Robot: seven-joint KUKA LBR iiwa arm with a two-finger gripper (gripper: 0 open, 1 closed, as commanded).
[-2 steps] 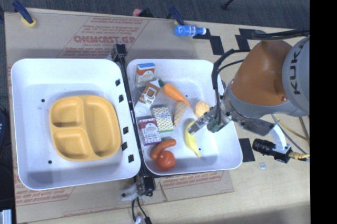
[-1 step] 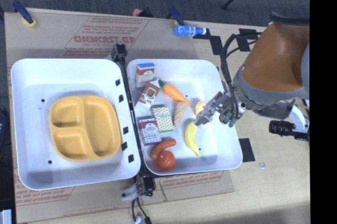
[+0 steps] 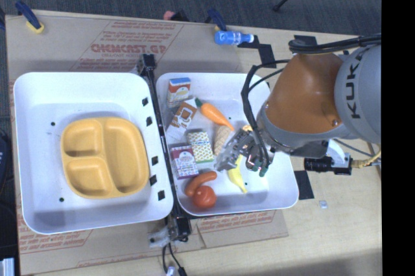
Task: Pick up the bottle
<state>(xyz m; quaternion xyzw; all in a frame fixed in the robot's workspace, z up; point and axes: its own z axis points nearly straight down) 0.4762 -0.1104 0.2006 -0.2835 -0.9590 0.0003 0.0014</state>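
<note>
I see the bottle point(image 3: 233, 38), small and blue with a pale cap end, lying on its side on the counter point(image 3: 97, 41) just beyond the far rim of the right bin point(image 3: 285, 194), well apart from the gripper. The gripper point(image 3: 243, 150) hangs low inside that right bin, over the clutter near a corn cob point(image 3: 222, 137) and a yellow banana point(image 3: 236, 178); from here I cannot tell how it is set, and I see nothing held in it. Around it lie a carrot point(image 3: 214, 114), two small cartons point(image 3: 179, 89), a patterned packet point(image 3: 201, 145), a red-labelled box point(image 3: 184, 161), a sausage point(image 3: 200, 180) and a red tomato point(image 3: 203, 197). In the left bin point(image 3: 26, 106) sits a yellow divided tray point(image 3: 104, 156). The grey arm point(image 3: 311, 100) with its orange band covers the right bin's far corner.
</note>
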